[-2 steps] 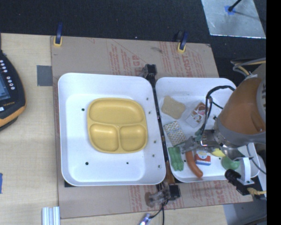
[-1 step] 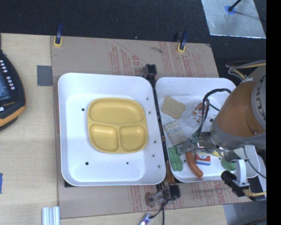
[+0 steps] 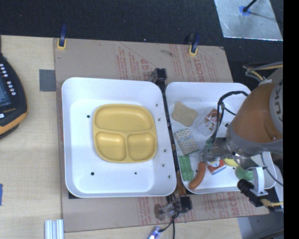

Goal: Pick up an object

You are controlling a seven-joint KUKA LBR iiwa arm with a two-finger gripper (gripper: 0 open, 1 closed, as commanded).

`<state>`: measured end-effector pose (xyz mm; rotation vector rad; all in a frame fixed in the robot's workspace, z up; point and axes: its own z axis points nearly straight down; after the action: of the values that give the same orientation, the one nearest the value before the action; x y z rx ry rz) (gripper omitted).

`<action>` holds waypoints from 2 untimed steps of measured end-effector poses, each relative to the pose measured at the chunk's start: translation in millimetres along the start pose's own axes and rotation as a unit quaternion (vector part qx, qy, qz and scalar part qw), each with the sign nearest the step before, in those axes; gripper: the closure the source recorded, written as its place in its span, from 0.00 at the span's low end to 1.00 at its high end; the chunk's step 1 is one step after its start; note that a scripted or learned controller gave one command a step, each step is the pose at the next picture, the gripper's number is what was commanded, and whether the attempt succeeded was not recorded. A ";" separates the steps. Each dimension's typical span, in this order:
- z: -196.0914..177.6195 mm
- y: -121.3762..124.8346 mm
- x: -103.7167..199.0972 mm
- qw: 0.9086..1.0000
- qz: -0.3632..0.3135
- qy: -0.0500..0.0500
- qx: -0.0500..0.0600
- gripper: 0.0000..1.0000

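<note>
On the table (image 3: 25, 183) two white bins sit side by side; the left bin (image 3: 79, 133) carries a yellow divided plate (image 3: 124, 132) near its middle, the right bin (image 3: 189, 91) a scatter of small things. The grey arm (image 3: 254, 118) with its orange band comes in from 3 o'clock and bends down over the right bin's lower half, where the gripper (image 3: 215, 156) hangs low among the clutter; whether the jaws are wide or narrow cannot be told, as the wrist hides them. Just beside the gripper at about 7 o'clock lies an orange sausage-shaped object (image 3: 198, 176), slanted, its upper end close under the wrist. At 9 o'clock from that lies a green piece (image 3: 186, 167). A patterned packet (image 3: 186, 141) lies at 10 o'clock from the gripper, a tan block (image 3: 184, 113) farther up at 11 o'clock, and a small white wrapper (image 3: 209, 122) at 12 o'clock. A red and white item (image 3: 217, 167) sits right below the gripper, touching or nearly so
</note>
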<state>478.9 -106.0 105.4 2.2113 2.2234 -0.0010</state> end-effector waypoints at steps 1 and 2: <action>0.0 -0.1 0.1 1.000 0.000 0.000 0.000 0.00; 2.9 91.8 -27.9 1.000 0.001 0.002 0.003 0.00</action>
<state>570.8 -133.4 103.0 2.2192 2.2261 -0.0018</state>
